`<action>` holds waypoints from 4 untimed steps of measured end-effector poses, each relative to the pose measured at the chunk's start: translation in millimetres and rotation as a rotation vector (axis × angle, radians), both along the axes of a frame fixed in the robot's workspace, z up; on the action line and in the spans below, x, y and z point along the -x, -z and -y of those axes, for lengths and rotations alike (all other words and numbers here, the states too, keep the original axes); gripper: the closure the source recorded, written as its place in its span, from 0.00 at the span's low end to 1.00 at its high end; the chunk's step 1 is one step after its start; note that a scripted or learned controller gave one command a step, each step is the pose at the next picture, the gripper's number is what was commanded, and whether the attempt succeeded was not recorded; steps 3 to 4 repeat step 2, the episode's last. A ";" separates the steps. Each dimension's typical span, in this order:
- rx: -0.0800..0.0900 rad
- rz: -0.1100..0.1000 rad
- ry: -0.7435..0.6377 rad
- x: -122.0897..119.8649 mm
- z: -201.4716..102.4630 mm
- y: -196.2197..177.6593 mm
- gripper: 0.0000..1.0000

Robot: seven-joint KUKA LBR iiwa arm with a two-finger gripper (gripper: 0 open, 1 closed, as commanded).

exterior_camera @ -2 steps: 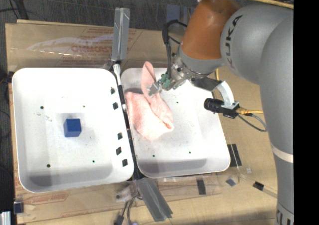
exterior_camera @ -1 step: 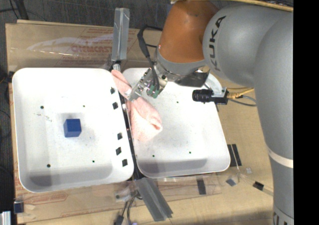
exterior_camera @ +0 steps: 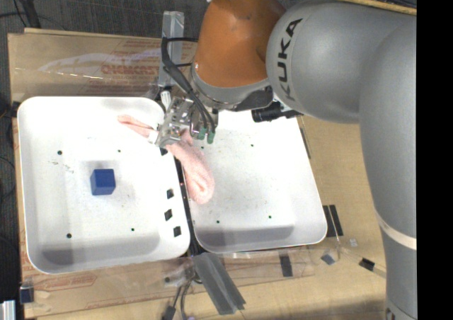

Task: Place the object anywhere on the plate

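A long, floppy pink object (exterior_camera: 197,173) lies across the wall between the two bins. Its thin end (exterior_camera: 133,124) reaches into the left bin (exterior_camera: 42,134), and its thick end rests at the left side of the right bin (exterior_camera: 283,191). My gripper (exterior_camera: 170,132) hangs over the shared wall near the bins' far edge, shut on the middle of the pink object, which comes out on both sides of the fingers. The orange band and grey wrist hide the gripper's upper part.
A small blue cube (exterior_camera: 103,181) sits in the middle of the left bin. The big grey arm (exterior_camera: 340,64) covers the far right of the bench. Black clips (exterior_camera: 172,205) line the wall between the bins.
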State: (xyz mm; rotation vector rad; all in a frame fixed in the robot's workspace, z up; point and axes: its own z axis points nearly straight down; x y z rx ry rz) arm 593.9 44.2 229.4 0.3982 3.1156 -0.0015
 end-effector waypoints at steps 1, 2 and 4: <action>0.000 0.001 -0.259 -0.1 -50.5 -2.3 1.00; 0.000 0.001 -0.259 -0.2 -50.4 -2.4 0.00; 0.000 0.001 -0.259 -0.2 -50.4 -2.4 0.00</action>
